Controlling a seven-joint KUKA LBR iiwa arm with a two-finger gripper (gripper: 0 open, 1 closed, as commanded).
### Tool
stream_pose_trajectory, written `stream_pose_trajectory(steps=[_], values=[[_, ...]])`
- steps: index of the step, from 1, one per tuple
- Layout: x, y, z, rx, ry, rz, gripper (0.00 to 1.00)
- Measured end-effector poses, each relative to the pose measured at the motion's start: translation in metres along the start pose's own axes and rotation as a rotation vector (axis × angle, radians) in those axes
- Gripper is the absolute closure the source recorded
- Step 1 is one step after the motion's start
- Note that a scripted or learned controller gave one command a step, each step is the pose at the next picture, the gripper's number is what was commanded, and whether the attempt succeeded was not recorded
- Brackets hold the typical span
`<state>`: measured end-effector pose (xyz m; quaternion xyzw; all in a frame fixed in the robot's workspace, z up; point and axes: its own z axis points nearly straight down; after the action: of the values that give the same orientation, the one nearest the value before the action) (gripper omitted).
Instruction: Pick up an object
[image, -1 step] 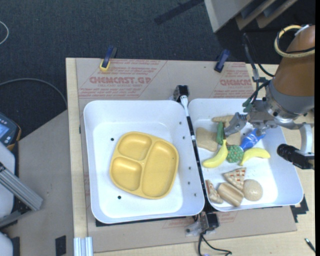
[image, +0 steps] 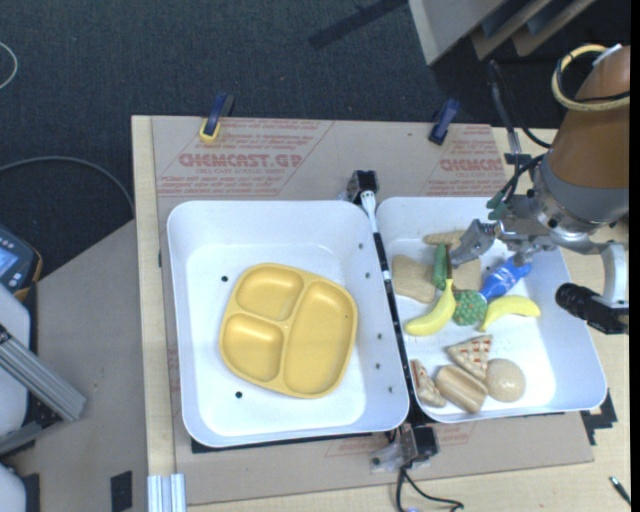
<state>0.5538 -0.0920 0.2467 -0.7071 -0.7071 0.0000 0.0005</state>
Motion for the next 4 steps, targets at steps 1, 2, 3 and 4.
stream_pose_trajectory(steps=[1,2,3,4], values=[[0.004,-0.005,0.062,0.007,0.001,0.001,0.00],[-0.001,-0.004,0.107,0.006,0.001,0.001,0.00],[-0.002,-0.001,0.155,-0.010,-0.004,0.000,0.00],[-0.004,0.001,0.139,-0.019,-0.008,0.003,1.00]])
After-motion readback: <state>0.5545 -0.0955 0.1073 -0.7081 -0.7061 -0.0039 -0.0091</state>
